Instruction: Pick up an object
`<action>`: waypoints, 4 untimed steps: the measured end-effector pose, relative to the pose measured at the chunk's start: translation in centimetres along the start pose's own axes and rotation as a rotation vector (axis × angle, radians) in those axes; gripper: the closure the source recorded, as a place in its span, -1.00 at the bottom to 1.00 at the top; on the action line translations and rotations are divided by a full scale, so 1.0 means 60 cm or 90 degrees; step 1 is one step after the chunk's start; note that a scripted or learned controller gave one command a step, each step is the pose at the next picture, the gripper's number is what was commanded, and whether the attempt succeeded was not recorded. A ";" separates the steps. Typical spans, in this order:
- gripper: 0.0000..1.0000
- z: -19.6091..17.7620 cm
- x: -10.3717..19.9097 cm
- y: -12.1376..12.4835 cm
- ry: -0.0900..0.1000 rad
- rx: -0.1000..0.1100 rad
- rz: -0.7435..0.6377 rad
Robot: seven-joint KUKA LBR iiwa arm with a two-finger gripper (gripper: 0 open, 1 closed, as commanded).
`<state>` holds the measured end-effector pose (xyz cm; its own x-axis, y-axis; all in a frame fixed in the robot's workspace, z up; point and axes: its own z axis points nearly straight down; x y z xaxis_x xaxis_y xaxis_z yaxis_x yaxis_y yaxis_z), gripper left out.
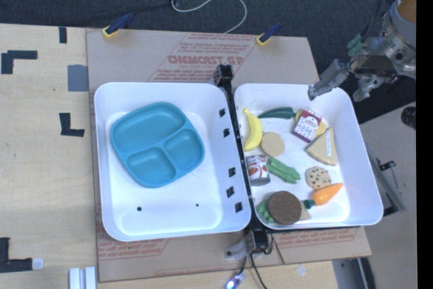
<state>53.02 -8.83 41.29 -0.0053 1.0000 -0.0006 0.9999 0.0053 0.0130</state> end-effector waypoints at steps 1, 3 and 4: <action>-1.00 -0.218 0.125 0.018 0.001 -0.002 -0.003; 1.00 -0.237 0.119 0.018 -0.001 0.008 0.001; 1.00 -0.253 0.119 0.019 -0.001 0.008 0.001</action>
<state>53.92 -1.65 56.50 -0.0044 1.0000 -0.0021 1.0000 0.0044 -0.0001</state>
